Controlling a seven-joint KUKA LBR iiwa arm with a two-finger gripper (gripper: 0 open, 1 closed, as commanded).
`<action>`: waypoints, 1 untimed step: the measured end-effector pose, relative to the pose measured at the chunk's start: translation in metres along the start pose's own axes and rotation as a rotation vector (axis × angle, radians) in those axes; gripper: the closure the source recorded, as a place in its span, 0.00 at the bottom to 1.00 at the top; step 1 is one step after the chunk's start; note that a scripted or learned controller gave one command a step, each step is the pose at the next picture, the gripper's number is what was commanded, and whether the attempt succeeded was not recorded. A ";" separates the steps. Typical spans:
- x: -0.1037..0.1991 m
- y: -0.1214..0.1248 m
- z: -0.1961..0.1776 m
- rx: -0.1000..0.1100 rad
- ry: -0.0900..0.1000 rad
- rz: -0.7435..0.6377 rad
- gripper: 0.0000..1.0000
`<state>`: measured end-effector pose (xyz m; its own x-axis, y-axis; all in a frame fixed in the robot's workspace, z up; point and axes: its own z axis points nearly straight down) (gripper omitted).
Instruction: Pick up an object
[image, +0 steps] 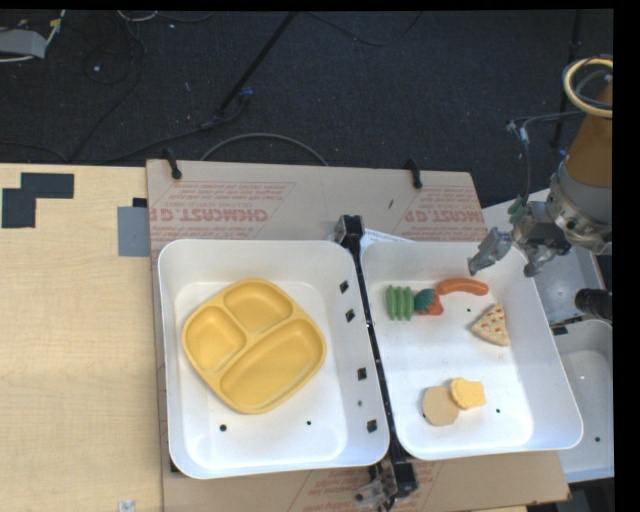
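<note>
While the gripper (516, 252) hovers over the right bin's (560, 420) far right corner, jaws apart and holding nothing, the orange sausage (462, 287) lies just left below them.

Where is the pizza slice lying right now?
In the camera view, the pizza slice lies in the right bin, near its right wall, just below the sausage and above the yellow cracker.
</note>
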<state>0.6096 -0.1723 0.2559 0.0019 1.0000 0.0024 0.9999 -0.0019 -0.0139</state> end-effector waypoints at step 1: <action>0.000 0.002 -0.007 -0.011 -0.002 -0.002 0.00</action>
<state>0.6117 -0.1720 0.2631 -0.0003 1.0000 0.0005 1.0000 0.0003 -0.0026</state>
